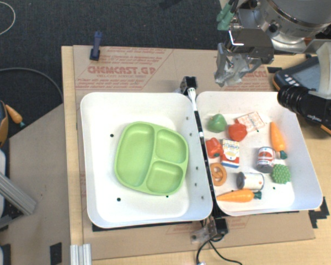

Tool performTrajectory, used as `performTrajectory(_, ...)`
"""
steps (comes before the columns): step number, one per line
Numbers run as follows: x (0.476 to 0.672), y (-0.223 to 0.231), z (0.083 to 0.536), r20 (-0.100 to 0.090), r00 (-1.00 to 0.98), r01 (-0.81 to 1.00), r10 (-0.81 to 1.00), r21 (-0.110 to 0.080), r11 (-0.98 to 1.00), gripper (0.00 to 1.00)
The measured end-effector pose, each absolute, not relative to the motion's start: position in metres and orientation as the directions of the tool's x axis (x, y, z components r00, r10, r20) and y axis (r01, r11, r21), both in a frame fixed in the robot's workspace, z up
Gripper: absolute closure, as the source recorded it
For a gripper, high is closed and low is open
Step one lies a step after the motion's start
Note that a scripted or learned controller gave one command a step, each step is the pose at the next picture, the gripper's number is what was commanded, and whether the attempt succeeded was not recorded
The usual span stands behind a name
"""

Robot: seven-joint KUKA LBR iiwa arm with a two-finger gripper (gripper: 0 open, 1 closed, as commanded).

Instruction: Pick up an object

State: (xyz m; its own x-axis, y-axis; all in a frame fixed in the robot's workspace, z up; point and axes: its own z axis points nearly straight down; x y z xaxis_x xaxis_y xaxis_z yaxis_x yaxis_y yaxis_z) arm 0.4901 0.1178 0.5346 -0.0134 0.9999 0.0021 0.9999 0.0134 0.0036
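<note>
Right bin (306, 200), carrot (277, 137) lying lengthwise toward camera, gripper (233, 70) above, spread unclear

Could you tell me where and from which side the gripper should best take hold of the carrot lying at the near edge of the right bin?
Probably mid-body, from straight above. The carrot lies flat and crosswise, so fingers closing across its narrow width should fit. The green end sits close to a can, so stay toward the orange middle.

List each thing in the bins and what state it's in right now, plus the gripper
gripper: raised over the bench behind the right bin, holding nothing
green plate: flat in left bin, nothing on it
small can: upright
carrot: lying
second carrot: lying
pretzel: flat
broccoli: lying
</note>
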Motion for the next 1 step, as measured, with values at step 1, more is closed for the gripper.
performTrajectory(1,0.4781,0.2107,0.5347,0.003,-0.011,1.0,1.0,0.003,0.011,1.0)
